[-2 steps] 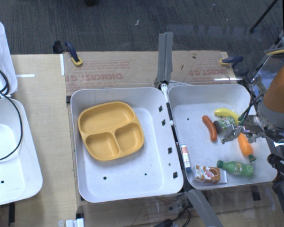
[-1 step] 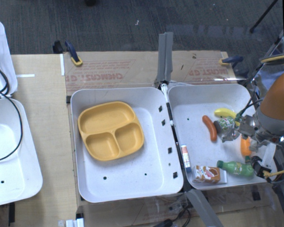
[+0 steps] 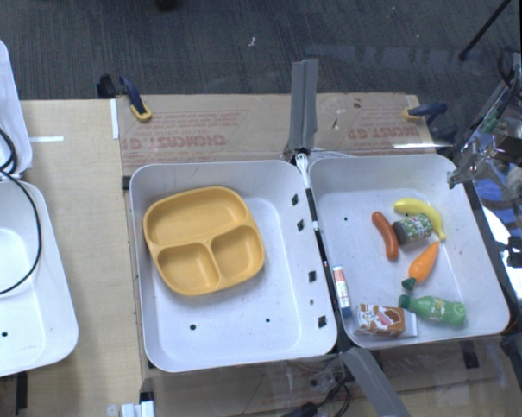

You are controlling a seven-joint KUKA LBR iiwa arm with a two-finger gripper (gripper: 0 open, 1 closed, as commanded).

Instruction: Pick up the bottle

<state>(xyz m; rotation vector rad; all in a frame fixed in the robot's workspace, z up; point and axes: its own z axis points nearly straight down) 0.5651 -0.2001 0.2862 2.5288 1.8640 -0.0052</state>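
Note:
The bottle (image 3: 435,310) is green with a light label and lies on its side near the front right corner of the right bin (image 3: 347,199), cap pointing left. My gripper (image 3: 465,168) hangs at the far right corner of that bin, above its rim, well behind the bottle and not touching it. Nothing shows between its tips.
The right bin also holds an orange carrot (image 3: 423,264) just behind the bottle, a red sausage (image 3: 386,235), a banana (image 3: 422,213), a small dark can (image 3: 412,230), a snack carton (image 3: 383,320) and a thin tube (image 3: 340,288). A yellow divided plate (image 3: 204,239) lies in the left bin.

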